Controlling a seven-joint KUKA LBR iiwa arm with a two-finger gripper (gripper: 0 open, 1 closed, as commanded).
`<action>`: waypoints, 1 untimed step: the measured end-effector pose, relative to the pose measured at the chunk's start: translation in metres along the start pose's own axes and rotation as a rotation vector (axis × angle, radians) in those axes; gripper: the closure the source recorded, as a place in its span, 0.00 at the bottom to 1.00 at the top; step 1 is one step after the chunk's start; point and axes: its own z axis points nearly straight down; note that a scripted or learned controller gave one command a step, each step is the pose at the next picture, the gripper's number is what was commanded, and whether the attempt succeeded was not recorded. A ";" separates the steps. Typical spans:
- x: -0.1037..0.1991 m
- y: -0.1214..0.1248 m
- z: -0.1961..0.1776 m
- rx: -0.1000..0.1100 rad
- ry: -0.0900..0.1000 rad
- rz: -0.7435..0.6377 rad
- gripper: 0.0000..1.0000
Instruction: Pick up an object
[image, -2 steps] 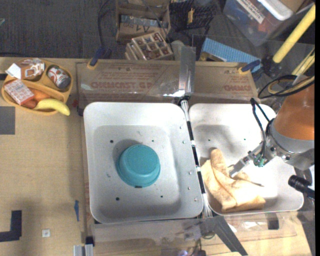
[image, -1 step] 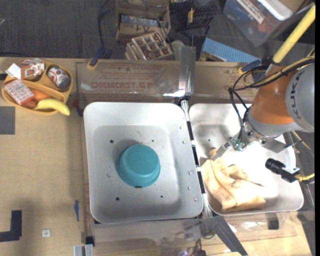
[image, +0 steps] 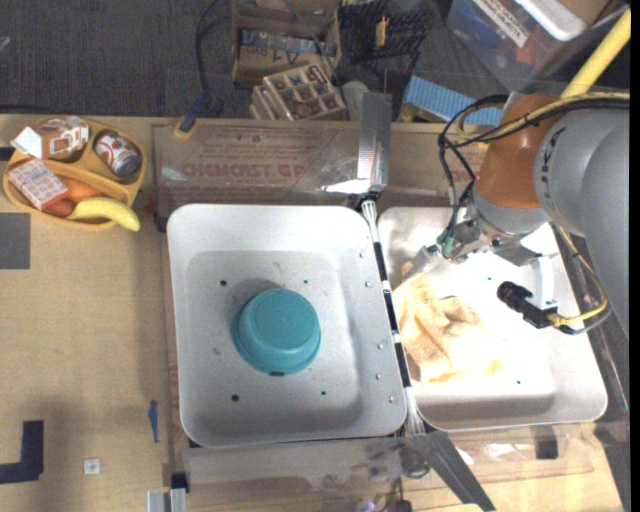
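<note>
A teal bowl (image: 278, 330) lies upside down in the middle of the left white bin (image: 200, 232). In the right white bin (image: 565, 400), a crumpled tan and yellow object (image: 440, 335) rests against the left wall. My gripper (image: 447, 245) hangs low over the right bin's back left corner, just above and behind the tan object. The grey wrist with its orange band (image: 512, 150) covers most of it. Nothing can be made out in its grasp.
A yellow tray (image: 60, 200) with a banana and food items sits at the bench's far left. A clear-wrapped panel (image: 260, 165) lies behind the bins. A black plug (image: 518, 296) on yellow cables hangs over the right bin.
</note>
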 end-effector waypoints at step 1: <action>-0.014 -0.104 -0.012 0.010 0.007 0.026 0.00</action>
